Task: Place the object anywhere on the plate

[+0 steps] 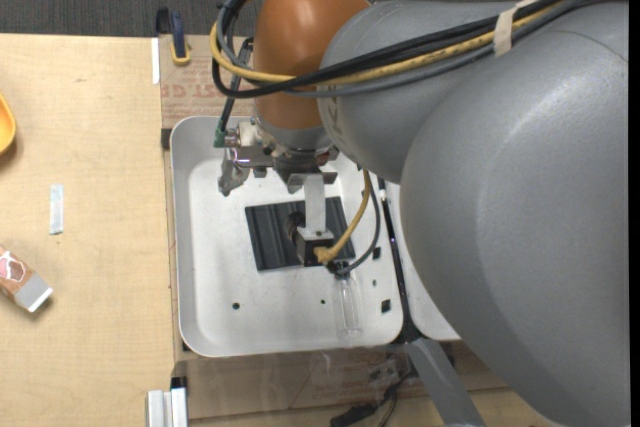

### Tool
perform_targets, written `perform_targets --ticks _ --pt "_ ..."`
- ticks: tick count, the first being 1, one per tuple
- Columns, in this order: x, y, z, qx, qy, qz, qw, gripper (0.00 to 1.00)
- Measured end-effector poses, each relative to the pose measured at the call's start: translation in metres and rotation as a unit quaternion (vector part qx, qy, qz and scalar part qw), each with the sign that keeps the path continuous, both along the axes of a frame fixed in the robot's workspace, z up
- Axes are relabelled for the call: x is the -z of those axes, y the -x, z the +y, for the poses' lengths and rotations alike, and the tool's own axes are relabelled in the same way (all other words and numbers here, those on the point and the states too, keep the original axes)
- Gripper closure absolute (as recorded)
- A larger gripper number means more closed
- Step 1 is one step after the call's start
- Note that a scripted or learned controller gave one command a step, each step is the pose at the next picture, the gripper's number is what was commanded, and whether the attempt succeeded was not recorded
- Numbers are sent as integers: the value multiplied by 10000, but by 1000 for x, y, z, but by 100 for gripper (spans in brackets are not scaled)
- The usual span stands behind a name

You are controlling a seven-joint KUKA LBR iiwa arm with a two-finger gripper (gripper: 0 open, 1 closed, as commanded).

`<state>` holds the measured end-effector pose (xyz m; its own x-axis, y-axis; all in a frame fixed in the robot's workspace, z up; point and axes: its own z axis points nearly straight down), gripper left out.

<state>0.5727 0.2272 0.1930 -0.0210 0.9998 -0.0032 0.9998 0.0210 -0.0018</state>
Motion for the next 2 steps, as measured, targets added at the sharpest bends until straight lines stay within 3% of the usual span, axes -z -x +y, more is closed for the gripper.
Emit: perform_targets --ticks 2 --pt "0 0 0 0 0 0 10000 0"
